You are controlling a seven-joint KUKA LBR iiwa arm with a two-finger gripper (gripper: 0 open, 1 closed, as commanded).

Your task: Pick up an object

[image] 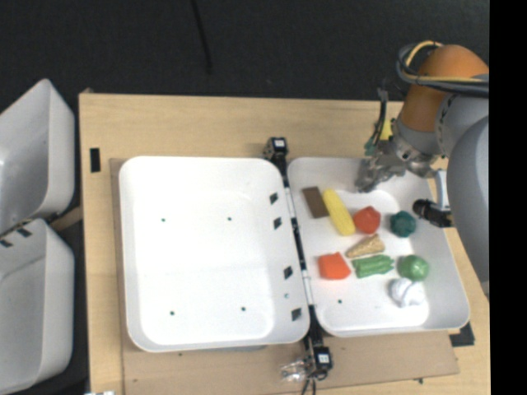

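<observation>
right bin [449, 303]: brown block [313, 202], yellow corn [338, 211], red ball [367, 220], teal ball [403, 224], tan wedge [366, 247], orange block [333, 267], green pepper [372, 265], green ball [412, 267], white lump [404, 293]. gripper [368, 179] above bin's far edge, near the corn; grip state cannot be told. left bin [198, 253] alongside.

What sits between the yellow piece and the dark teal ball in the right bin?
In the camera view, a red round piece lies between the yellow piece and the dark teal ball, close beside the yellow one.
</observation>
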